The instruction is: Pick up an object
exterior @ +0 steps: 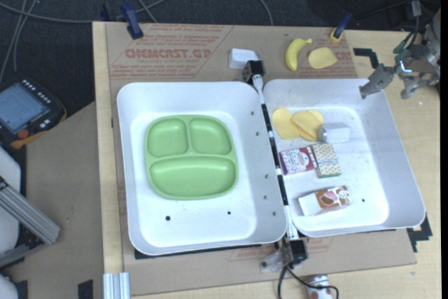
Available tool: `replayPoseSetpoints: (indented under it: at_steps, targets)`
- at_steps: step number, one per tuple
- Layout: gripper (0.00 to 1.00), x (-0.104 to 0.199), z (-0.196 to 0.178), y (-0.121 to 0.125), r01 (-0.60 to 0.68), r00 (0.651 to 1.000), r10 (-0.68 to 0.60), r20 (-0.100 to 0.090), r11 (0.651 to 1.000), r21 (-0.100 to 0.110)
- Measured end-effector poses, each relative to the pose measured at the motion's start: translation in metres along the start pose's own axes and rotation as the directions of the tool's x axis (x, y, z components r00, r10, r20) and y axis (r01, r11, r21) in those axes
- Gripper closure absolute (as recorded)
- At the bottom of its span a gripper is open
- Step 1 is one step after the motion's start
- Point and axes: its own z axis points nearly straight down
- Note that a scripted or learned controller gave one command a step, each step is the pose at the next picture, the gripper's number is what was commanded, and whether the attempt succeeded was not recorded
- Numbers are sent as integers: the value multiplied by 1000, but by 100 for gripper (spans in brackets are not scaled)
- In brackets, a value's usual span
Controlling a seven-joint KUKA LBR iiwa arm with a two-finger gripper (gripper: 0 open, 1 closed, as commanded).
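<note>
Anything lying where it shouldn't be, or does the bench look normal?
Two things sit outside the bins: a yellow banana and a yellow slice lie on the brown board just behind the right bin, beyond its far rim.

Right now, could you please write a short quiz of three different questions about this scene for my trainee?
1. True or false: the green divided plate lies in the left bin.
2. Where is the banana? A) in the right bin B) on the cardboard behind the bins C) on the plate
3. Fill in: the end effector hovers near the right bin's far ____ corner.

Key: 1 true; 2 B; 3 right.
</note>
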Motion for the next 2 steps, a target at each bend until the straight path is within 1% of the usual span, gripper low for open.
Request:
replayPoseSetpoints:
  at_steps: [1,2]
  targets:
    - [0,51,116,20,1,1000,-1,-1,1000,2]
    - [0,80,179,17,0,1000,0,-1,1000,2]
